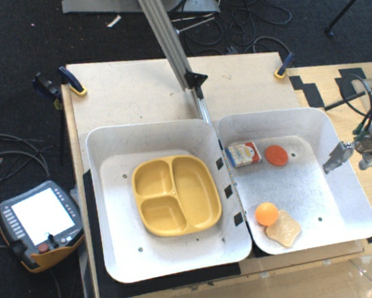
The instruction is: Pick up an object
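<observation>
Four objects are lying in the right bin (352, 217): one carton (243, 153), one red disc (277, 155), one orange ball (267, 214) touching one tan piece (284, 229). One yellow tray (176, 195) is sitting in the left bin (107, 186). I am judging this the approach step; my gripper (351, 152) is hovering at the right rim, carrying nothing, its opening impossible to tell, needing to swing inward and descend.
</observation>
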Robot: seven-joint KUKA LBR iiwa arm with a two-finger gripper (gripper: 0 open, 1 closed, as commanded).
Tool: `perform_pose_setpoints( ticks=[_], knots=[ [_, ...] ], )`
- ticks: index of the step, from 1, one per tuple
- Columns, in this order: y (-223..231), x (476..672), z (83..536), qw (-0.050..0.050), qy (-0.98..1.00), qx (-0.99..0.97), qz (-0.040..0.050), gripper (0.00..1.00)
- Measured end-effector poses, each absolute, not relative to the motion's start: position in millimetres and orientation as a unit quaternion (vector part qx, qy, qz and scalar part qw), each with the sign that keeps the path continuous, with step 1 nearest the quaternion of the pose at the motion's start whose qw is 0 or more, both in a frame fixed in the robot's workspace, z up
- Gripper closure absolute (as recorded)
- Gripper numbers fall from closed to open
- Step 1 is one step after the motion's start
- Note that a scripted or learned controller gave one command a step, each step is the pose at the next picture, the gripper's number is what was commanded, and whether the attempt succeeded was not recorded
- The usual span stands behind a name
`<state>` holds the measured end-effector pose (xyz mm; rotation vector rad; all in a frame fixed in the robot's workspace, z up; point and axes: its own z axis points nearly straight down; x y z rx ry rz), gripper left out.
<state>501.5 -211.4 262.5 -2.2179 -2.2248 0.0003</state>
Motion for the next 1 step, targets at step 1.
perform_pose_setpoints(
  ticks=[1],
  knots=[
    [-211.3, 501.6, 262.6, 0.0, -0.708, -0.706, -0.0001, 0.0]
  ],
)
